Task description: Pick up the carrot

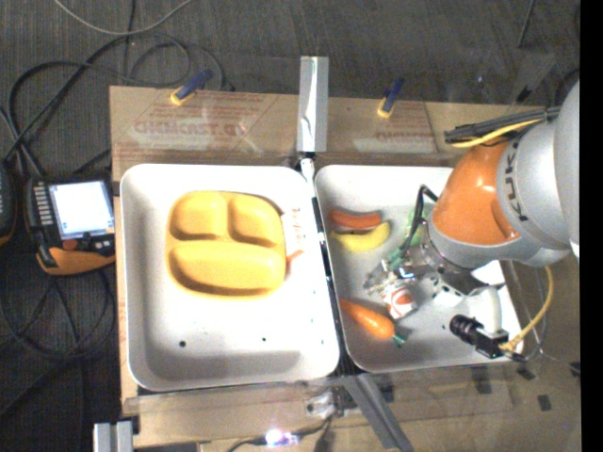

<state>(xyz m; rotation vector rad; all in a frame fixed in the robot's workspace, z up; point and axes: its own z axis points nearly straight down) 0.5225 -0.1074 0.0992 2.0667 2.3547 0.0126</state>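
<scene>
carrot point(369, 320) lies near-left in right bin point(490, 347), green tip pointing right | gripper point(403, 285) hangs just beyond it, over the bin's middle | jaws: cannot tell how far open, nothing seen held | advice: come nearer and left, straddle the carrot's body across its width, avoid bin wall

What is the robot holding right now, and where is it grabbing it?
Cannot be told. The gripper sits low in the right bin, just above the carrot, which lies on the bin floor.
</scene>
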